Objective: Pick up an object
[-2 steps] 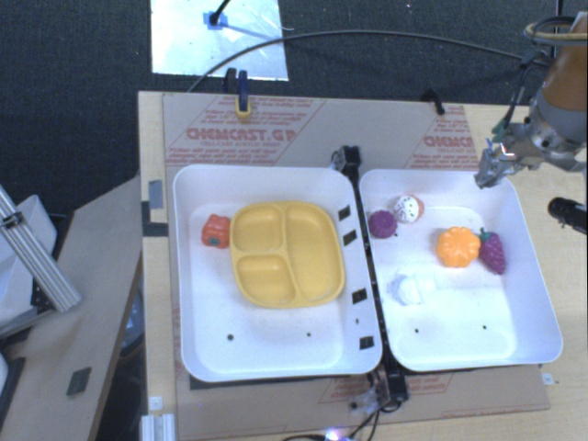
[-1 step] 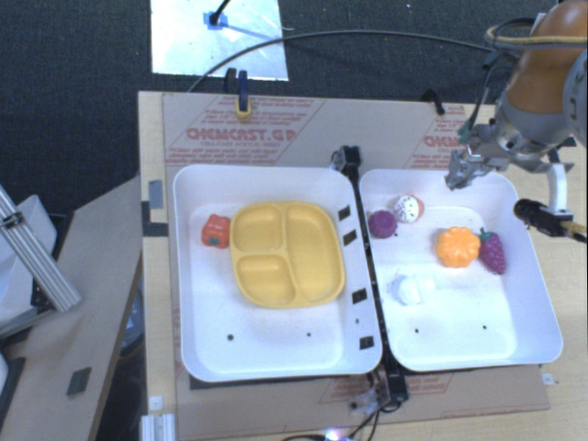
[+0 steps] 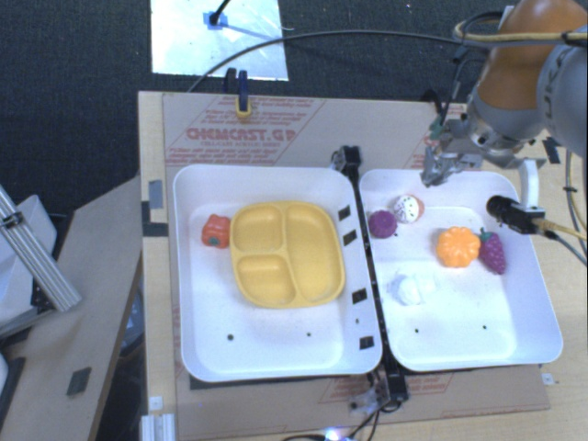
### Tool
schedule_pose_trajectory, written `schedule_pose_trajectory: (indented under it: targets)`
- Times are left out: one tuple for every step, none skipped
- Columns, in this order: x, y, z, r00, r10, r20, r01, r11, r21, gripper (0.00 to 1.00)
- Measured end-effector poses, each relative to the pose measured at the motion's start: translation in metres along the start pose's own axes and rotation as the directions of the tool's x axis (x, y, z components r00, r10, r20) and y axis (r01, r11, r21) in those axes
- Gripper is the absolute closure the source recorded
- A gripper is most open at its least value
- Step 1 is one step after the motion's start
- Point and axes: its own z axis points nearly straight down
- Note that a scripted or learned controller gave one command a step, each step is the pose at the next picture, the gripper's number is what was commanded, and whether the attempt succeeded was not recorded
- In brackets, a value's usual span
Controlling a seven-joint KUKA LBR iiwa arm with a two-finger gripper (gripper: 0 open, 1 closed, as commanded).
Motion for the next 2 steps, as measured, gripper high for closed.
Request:
schedule_pose_trajectory:
  targets:
    - [0.046, 0.002, -0.007, 1.0, 0.0, 0.001, 0.0, 1.0, 0.0, 1.0]
    - [0.101, 0.002, 0.005, 1.0, 0.0, 0.0, 0.0, 1.0, 0.001, 1.0]
